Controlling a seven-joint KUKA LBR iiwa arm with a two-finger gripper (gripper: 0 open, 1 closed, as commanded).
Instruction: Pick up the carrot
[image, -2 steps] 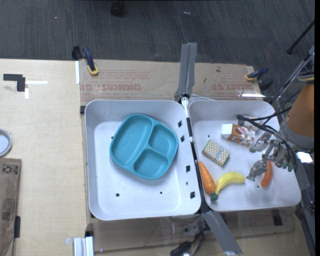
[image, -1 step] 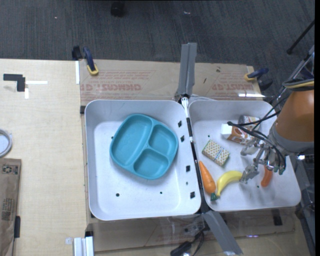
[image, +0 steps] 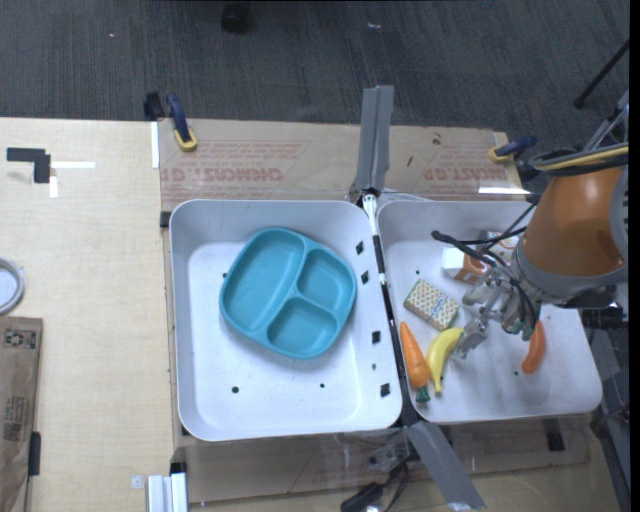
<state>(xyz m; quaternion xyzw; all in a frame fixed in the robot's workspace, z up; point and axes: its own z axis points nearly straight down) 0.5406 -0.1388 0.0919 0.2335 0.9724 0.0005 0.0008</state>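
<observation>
A: Lying against the left wall of the right bin (image: 560, 400), the carrot (image: 413, 356) pointed its leafy end toward the near rim, with a banana (image: 441, 352) touching its right side. How was it expected to handle?

B: It looked like a light, rigid toy with a smooth, tapered body, so it was judged likely to slip unless taken across its thick orange middle. The wall and the banana left little room on either side.

A: And the gripper (image: 478, 322)?

B: It hung just beside the banana's upper end, over a patterned box (image: 432, 303); whether its fingers were spread or pressed together could not be told.

A: What of the surroundings?

B: A smaller orange piece (image: 535, 347) lay farther right. The left bin (image: 200, 400) held a blue divided plate (image: 288, 292). Both bins rested on a cardboard-covered wooden bench (image: 80, 260), with dark carpet (image: 300, 50) beyond.
</observation>
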